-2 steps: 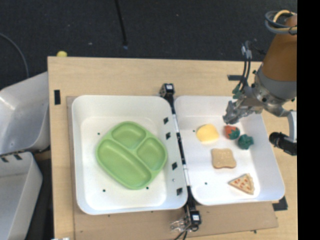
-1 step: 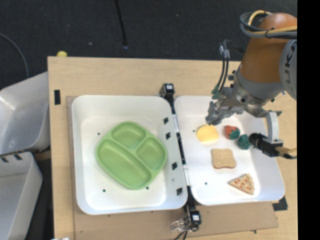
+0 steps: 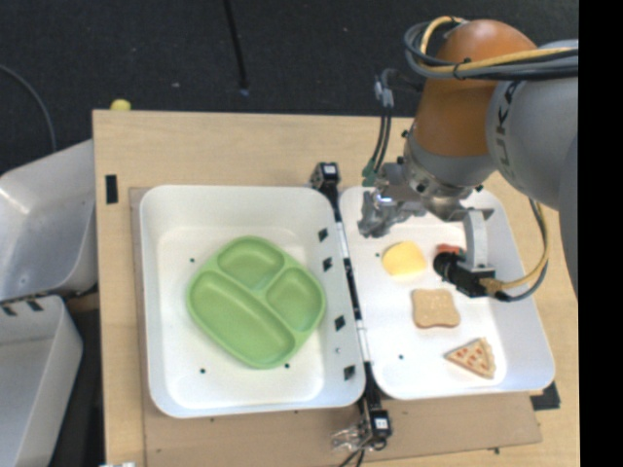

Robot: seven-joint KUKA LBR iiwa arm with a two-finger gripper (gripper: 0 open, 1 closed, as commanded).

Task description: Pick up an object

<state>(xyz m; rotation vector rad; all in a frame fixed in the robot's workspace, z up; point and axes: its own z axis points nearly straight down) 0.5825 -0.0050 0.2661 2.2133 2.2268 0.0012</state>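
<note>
"Yellow block (image 3: pixel 403 259), where does it lie?"

"In the camera view it rests on the floor of the right bin (image 3: pixel 521 309), in the bin's far half and toward its left side."

"And the gripper (image 3: pixel 374 224)?"

"It is at the far left corner of that same bin, close to the wall shared with the left bin (image 3: pixel 165 261). The block is near it, a little to the right and toward the front, and apart from it. Whether the gripper is open or closed I cannot tell from this angle."

"What else is in the right bin?"

"A slice of toast (image 3: pixel 434 308) lies just in front of the block, and a pizza slice (image 3: pixel 473 357) is nearer the front right corner."

"And the other bin?"

"A green divided plate (image 3: pixel 255 300) lies flat in its middle. The arm (image 3: pixel 477 56) reaches in from the right, over the right bin's far edge."
</note>
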